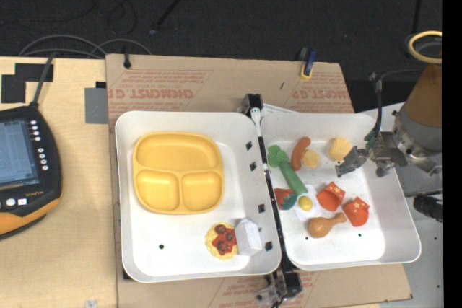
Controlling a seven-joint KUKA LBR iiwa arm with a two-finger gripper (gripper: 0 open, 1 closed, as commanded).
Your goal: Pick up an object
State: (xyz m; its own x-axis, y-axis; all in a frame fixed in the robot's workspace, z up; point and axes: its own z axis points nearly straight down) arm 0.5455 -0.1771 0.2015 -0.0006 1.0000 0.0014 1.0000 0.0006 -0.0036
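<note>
The left bin (pixel 144 256) holds a yellow divided plate (pixel 178 173), and near its front edge a small toy pizza (pixel 221 240) touching a white block (pixel 248 236). The right bin (pixel 393 245) holds the toy food, and here the arm (pixel 427 108) reaches in from the right side.

The gripper (pixel 351 161) is low over the right bin, just beside a yellow lumpy piece (pixel 340 148) and a little behind the red pieces (pixel 331 196). Nothing is visible between its fingers, and I cannot tell if they are spread or closed.

To do the step well, I think the tool should choose one item that lies apart from the others. The yellow lumpy piece is nearest and has free space around it. The red piece (pixel 356 211) touches its neighbour, and the drumstick (pixel 324 225) lies close to them. The green vegetable (pixel 286 171) and the sausage (pixel 300 151) are further, towards the divider. The fingers should straddle the chosen piece and close only when low enough.
</note>
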